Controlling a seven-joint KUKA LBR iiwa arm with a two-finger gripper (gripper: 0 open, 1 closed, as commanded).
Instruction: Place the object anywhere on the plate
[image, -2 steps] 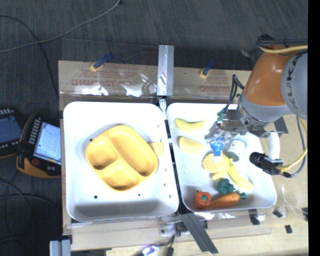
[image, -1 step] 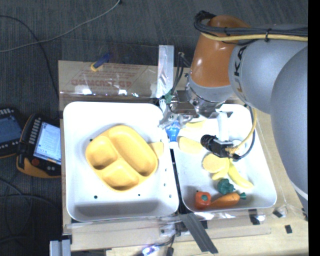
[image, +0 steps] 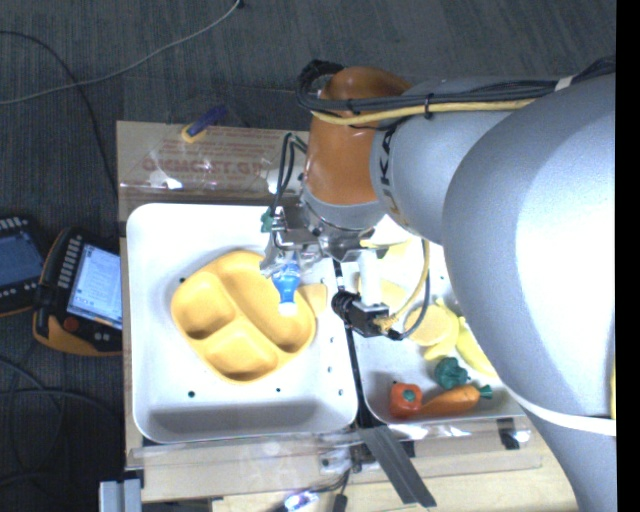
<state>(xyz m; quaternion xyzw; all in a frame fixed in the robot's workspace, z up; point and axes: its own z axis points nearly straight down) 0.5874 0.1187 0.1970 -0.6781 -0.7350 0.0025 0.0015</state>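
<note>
Arm (image: 520, 230) overhead; blue object (image: 287, 285) upright over plate (image: 240, 315).

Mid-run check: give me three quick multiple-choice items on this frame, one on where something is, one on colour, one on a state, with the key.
1. Where is the yellow plate?
A. left bin
B. right bin
C. on the floor

2. What colour is the small object under the hand?
A. red
B. blue
C. black

3. How does the toy carrot lie?
A. on the plate
B. on its side in the right bin
C. standing upright in the left bin

Key: 1 A, the plate sits in the left bin. 2 B, it looks light blue against the yellow. 3 B, it lies flat near the front of the right bin, beside an orange-red piece.
</note>
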